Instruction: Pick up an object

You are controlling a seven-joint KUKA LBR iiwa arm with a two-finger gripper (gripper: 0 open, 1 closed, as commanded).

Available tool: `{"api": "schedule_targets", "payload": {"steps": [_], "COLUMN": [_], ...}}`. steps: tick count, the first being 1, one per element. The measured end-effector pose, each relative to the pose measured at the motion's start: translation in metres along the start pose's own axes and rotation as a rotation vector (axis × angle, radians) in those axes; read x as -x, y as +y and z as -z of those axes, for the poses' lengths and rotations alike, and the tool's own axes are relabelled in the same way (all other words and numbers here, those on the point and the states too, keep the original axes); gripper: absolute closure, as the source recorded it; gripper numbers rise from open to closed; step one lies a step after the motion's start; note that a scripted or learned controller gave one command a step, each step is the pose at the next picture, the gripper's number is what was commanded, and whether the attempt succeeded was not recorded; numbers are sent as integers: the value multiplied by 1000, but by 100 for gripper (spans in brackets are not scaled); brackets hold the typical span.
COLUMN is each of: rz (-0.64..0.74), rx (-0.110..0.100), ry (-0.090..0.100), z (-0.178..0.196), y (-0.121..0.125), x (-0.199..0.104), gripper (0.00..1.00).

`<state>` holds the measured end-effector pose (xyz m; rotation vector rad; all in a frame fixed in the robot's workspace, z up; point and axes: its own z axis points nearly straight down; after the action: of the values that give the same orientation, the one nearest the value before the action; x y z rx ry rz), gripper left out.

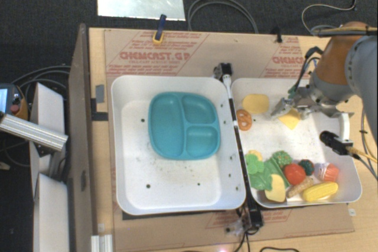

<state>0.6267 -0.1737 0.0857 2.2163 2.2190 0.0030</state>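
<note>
Right white bin (354, 183): grey arm's tool (287, 108) low over a yellow wedge-shaped block (290, 121), near a round yellow piece (256, 104); finger state cannot be told.

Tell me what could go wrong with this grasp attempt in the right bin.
1. The gripper sits beside the yellow wedge near the yellow round piece; it may nudge rather than grasp either.
2. The toy food pile in the bin's near corner is tightly packed, so a pick there could drag neighbours along.
</note>
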Motion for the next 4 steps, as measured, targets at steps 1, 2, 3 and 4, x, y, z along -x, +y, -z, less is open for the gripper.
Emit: {"api": "schedule_targets", "payload": {"steps": [1,2,3,4], "rz": [8,7,6,9], "rx": [-1,0,-4,-6], "ry": [4,3,-1,-1], "z": [-1,0,15,14], "y": [14,44,44,43], "x": [-54,-77,-72,-72], "gripper": [0,0,100,0]}}
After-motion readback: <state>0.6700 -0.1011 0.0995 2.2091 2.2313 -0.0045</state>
